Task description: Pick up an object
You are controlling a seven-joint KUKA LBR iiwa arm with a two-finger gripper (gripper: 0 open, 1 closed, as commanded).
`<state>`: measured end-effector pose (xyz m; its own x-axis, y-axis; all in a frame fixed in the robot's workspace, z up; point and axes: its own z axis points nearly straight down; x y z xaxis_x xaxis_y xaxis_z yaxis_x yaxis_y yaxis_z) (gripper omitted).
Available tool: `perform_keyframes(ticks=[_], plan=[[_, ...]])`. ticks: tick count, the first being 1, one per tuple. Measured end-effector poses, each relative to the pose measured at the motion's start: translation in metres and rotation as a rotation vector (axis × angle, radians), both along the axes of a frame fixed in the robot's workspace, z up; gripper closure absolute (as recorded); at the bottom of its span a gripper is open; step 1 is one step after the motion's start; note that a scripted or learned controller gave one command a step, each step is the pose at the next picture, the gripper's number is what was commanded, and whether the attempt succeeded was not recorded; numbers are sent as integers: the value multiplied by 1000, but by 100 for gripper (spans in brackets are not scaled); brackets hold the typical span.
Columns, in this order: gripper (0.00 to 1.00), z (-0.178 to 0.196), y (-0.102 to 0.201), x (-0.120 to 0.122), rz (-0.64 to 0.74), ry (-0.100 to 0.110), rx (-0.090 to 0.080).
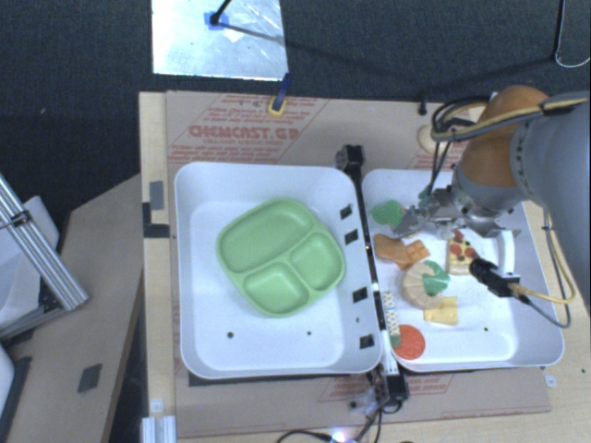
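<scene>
A green tray (280,257) lay in the left bin (199,340), well left of the end effector (427,212). In the right bin (536,340), the end effector hung low; its opening could not be told. Just left sat a green piece (387,213); below it an orange piece (399,249), a round slice (424,282), a yellow wedge (442,312) and a red disc (409,341).

Toy food (420,280) crowds the right bin (531,340), its front-right corner seemingly open.

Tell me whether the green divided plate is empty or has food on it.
Empty. The green divided plate sits in the left bin, its three compartments bare.
</scene>
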<state>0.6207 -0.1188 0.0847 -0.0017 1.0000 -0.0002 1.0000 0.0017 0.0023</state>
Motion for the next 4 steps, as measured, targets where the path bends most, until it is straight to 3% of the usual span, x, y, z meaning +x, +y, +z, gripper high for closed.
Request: perform_keyframes(ticks=[1,3,4], plan=[[100,12,0,1,1,-3,0],[100,133,-14,1,2,-7,-2],[100,141,-13,2,3,-1,0]])
